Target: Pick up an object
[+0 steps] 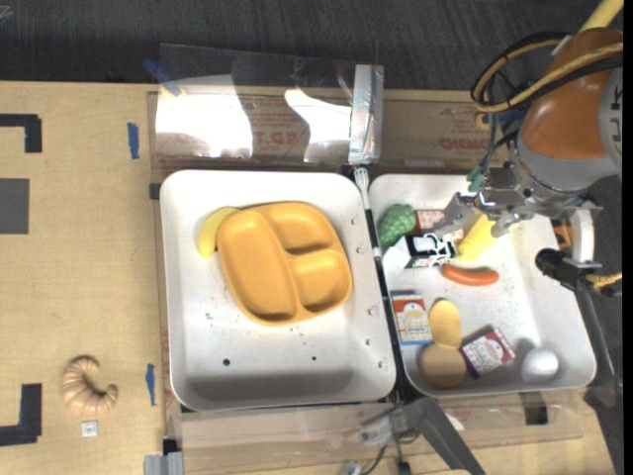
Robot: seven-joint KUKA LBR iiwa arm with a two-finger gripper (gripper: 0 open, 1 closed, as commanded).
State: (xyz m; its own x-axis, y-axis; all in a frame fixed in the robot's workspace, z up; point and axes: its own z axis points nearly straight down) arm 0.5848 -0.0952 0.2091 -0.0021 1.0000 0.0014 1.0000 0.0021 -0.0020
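Tan bench, far left: a beige ridged croissant toy (89, 384) lies outside the bins.
Left bin (188, 364): an orange divided plastic plate (282, 260) sits at its centre, with a yellow banana-shaped toy (209, 229) poking out at the plate's 10 o'clock.
Right bin (569, 349): crowded. A green leafy toy (396, 223) lies at 10 o'clock and a red plastic sausage (470, 275) near the centre.
Likely target: a yellow plastic wedge (478, 237), at the sausage's 12 o'clock.
Gripper (482, 206): it hovers at the wedge's 12 o'clock, very close. I cannot tell whether it is open or closed, or whether it touches the wedge.
Risk: the wedge lies just beside the sausage, so an off-centre close could nudge it away, and it could then slip out on the lift.
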